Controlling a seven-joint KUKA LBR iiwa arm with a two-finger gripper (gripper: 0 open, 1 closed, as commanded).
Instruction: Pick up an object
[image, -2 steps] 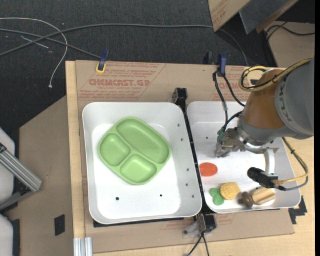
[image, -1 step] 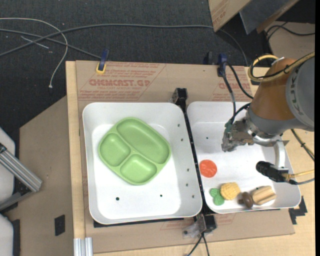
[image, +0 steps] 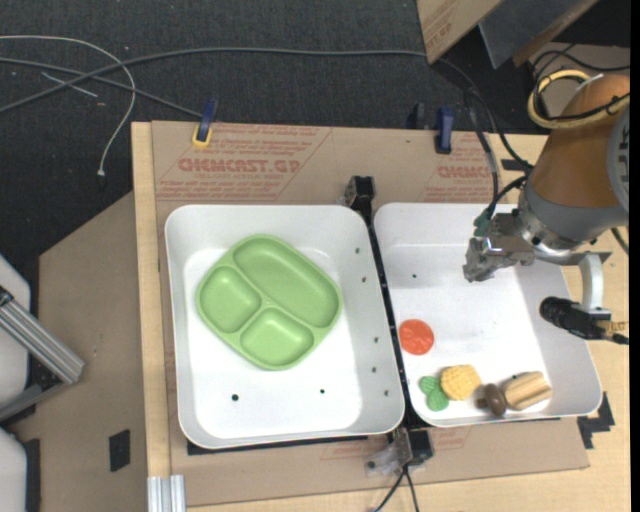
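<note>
Gripper (image: 487, 262) first: the grey two-finger tool is hanging over the upper part of the right shallow white bin (image: 560, 405), and from this slanted overhead angle it is not possible to tell how it is set; nothing is showing in its grasp.

Nearest the camera, along the bin's front wall, three small pieces are sitting in a row. A brown-and-tan stubby wooden-looking toy (image: 515, 391) is lying on its side toward the right corner. Just beside it, touching or nearly so, a small yellow corn-shaped toy with a green leafy end (image: 451, 384) is resting. These are looking like light, rigid play-food pieces, probably smooth plastic or wood, so they are likely to skid or roll if pinched off-centre. The corn would be best taken across its narrow yellow body; the brown piece across its short width, away from the bin wall crowding it.

A little farther back, an orange-red flat round disc (image: 416, 337) is lying apart from the others on open floor. It is sitting low, which is leaving little to pinch, though it has the most room around it.

Farther left, in the left shallow white bin (image: 190, 300), a pale green three-compartment plastic plate (image: 267, 300) is resting; it is looking broad, stiff and awkward for narrow fingers.
</note>
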